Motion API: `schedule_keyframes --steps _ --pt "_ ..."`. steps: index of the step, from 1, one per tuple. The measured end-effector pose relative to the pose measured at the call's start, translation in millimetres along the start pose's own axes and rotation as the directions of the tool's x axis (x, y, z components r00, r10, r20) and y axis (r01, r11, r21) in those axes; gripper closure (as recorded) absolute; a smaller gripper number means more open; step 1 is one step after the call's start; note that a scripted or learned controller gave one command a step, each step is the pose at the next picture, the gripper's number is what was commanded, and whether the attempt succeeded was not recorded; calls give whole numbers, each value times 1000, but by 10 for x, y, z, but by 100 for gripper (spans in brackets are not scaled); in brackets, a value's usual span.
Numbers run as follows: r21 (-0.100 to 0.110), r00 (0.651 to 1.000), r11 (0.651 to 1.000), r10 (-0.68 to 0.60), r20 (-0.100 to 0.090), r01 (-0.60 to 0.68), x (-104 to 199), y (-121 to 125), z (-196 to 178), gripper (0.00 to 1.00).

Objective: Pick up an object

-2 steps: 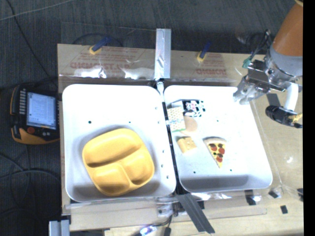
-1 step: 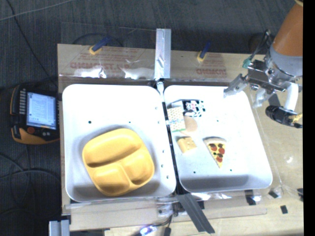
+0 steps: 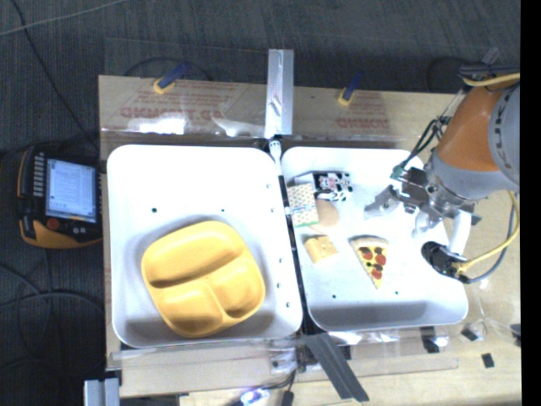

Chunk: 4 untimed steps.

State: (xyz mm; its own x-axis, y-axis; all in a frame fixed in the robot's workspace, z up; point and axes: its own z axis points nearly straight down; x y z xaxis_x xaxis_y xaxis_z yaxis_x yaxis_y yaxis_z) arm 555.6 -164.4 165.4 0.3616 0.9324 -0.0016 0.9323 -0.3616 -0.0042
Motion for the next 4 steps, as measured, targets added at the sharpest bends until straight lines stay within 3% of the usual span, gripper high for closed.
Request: schedule_keyframes --steps 1,2,3,4 --pt "-20 1000 1000 -16 -2 16 490 -231 708 0" --pt "-2 992 992 128 1 -128 -562 -560 111 0" --pt "-13 992 992 123 -2 -123 -101 -563 758 0" --pt "-14 993 993 120 -5 -120 -79 -553 665 100"
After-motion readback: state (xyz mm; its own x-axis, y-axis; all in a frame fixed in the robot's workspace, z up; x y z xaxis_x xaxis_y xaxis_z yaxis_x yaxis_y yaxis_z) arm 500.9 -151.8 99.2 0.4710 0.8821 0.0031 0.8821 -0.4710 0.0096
